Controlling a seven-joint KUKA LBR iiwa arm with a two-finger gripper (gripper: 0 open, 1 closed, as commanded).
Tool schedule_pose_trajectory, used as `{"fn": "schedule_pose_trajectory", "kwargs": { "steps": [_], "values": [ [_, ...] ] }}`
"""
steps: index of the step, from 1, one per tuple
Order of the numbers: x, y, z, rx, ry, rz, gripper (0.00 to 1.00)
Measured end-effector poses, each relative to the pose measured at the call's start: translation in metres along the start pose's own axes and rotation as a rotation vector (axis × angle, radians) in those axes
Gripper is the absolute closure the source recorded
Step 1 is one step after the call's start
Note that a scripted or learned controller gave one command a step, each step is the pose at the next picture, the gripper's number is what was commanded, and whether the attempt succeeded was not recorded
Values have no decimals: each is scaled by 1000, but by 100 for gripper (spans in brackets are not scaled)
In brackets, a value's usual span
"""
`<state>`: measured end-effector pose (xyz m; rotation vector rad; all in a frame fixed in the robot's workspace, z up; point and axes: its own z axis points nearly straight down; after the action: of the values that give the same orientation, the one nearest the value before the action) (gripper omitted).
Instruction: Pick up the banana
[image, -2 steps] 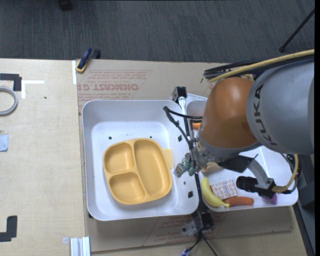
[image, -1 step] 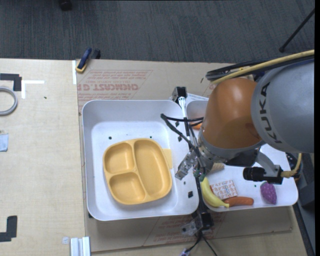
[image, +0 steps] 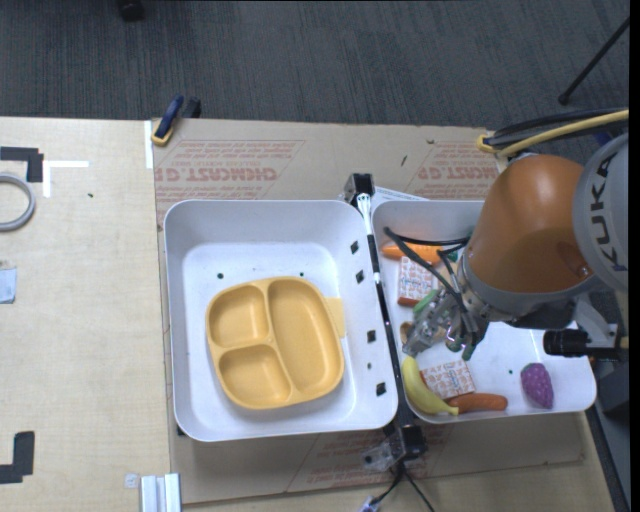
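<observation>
Two white bins side by side on a cardboard-covered bench. Left bin (image: 190, 300) holds a yellow divided plate (image: 275, 342) with three compartments, sitting roughly mid-bin, slightly toward the near side.

Right bin (image: 570, 398) is partly covered by the arm. The arm (image: 530, 235), orange band showing large, comes in from the right and hangs over the far and middle part of that bin. Gripper (image: 440, 330) points down over the left-middle of the right bin, just above the clutter; cannot tell if it is spread or closed, the metal parts blur together. Nothing visibly held.

Banana (image: 422, 390) lies in the near-left corner of the right bin, curved, against the left wall, just near-left of the gripper and apart from it. A small printed card (image: 450, 378) lies just right of the banana, touching it. An orange carrot-like piece (image: 480, 403) lies at the near wall, right of the banana tip. A purple fruit-like item (image: 537, 384) sits further right, near the near wall. More items, orange and red-white, at the far-left of the bin (image: 412, 270), partly hidden under the arm.

Blue-handled tool (image: 168, 117) on the far bench edge, left.
</observation>
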<state>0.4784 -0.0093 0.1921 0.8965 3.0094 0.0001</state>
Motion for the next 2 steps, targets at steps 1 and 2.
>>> {"fn": "schedule_pose_trajectory", "kwargs": {
  "steps": [1,2],
  "values": [
    [28,42,0,-1,0,-250,100],
    [66,101,6,-1,0,-531,100]
  ]
}}
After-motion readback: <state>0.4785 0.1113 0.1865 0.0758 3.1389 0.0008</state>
